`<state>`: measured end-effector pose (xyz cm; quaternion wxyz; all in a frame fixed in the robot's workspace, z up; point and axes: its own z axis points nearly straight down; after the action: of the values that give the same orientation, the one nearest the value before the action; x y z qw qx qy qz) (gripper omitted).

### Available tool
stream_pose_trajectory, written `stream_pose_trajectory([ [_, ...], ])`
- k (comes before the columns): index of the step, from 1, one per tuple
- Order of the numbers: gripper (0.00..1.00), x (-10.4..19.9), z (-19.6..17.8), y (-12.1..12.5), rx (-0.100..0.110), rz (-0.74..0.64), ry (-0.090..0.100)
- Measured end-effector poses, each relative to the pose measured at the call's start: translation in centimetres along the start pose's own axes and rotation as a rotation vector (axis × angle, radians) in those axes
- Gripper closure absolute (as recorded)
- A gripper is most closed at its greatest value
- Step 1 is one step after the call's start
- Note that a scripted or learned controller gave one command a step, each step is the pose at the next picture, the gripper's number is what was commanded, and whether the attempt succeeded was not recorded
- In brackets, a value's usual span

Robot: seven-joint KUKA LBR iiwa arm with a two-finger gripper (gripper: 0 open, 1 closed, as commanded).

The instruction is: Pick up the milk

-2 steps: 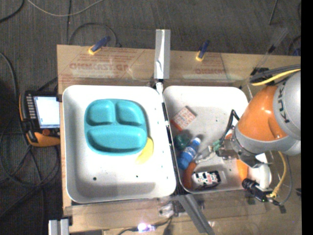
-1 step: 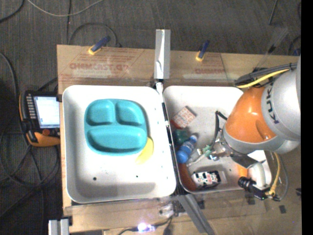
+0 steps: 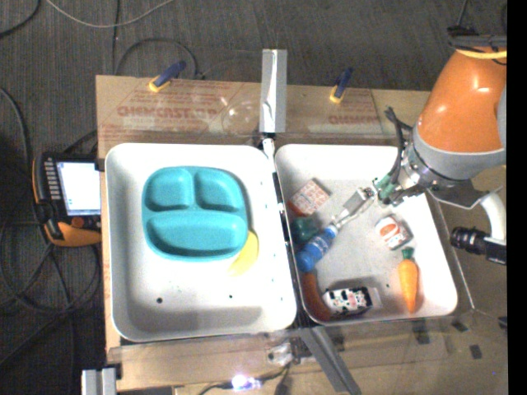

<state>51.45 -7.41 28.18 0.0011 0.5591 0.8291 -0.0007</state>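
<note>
The milk (image 3: 350,300) is a small carton with black and white cow patches, lying on its side near the front edge of the right bin (image 3: 436,220). My gripper (image 3: 344,212) hangs over the middle of that bin, angled down and to the left, its tip just above the cap end of a blue bottle (image 3: 316,248). It is well behind the milk and apart from it. Nothing shows in its grasp.
Around the milk lie a carrot (image 3: 408,282) to its right, a brown sausage (image 3: 310,287) to its left, a white and orange packet (image 3: 394,233) and a pink box (image 3: 310,194). The left bin (image 3: 132,303) holds a teal divided plate (image 3: 196,212) and a banana (image 3: 245,254).
</note>
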Motion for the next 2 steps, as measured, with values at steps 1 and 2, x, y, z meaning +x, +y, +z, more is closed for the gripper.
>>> stream_pose_trajectory([
  [1,0.00,-2.1,15.6,-4.3,0.005,0.133,0.005],
  [2,0.00,-2.4,19.2,-4.0,-0.008,-0.247,-0.003],
])
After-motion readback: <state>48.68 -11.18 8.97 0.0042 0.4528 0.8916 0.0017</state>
